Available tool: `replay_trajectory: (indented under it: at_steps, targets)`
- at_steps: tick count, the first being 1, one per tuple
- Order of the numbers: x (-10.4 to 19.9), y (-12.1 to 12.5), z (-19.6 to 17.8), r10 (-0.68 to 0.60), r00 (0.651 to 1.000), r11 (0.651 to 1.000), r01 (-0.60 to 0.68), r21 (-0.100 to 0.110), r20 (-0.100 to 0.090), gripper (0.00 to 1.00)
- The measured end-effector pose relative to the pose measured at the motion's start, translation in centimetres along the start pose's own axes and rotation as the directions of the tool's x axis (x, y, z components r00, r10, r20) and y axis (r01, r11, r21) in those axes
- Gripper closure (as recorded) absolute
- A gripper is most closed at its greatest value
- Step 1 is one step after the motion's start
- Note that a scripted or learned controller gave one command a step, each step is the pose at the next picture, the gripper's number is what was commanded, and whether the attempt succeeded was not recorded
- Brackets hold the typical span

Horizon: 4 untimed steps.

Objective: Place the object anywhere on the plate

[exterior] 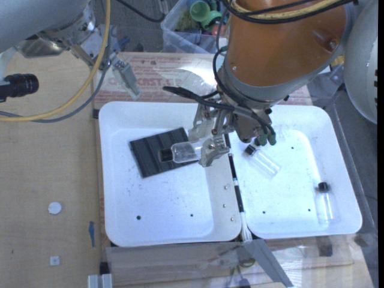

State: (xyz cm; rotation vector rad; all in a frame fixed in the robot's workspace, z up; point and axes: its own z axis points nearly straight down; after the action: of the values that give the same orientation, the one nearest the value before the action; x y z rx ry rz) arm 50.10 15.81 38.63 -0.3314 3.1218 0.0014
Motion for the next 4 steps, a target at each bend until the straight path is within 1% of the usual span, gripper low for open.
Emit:
replay_trajectory:
  at_steps: [1,2,3,4]
  targets:
    - [-6.8,-9.1,-1.0,0.378,0.926,0.926,-0.378,-0.001,0.005,1.00]
    - [0.4,-11.5,9.9,0.333,0.943,0.943,-0.333,0.001,0.000,1.00]
    - [3.3,-5.5,4.5,0.068,0.998,0.998,-0.068,-0.001,0.005,1.00]
    - [1.9,-4.0,4.8,-0.338,0.941,0.941,0.338,0.001,0.006,1.00]
